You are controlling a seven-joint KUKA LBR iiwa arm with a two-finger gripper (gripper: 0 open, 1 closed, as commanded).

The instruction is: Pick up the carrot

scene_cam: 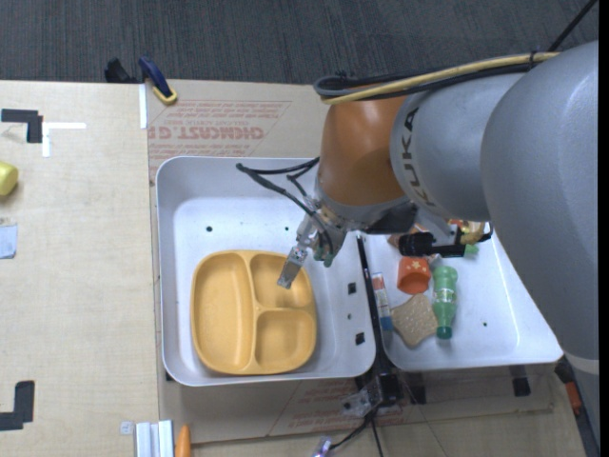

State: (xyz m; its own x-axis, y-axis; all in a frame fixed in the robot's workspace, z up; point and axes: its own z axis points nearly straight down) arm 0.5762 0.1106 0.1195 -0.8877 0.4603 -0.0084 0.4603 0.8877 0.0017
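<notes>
Hovering over the yellow divided plate (253,310) in the left bin (181,255), gripper (290,272) grip state indiscernible, apart from the right bin's (504,303) orange carrot-like piece (414,275).

Claw (290,272) over yellow plate (224,327) (left bin (181,217))

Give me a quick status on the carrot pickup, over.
Tool over the yellow divided plate in left bin, nothing between its fingers. Carrot not identified. Right bin clutter: green bottle, orange cup.
</notes>
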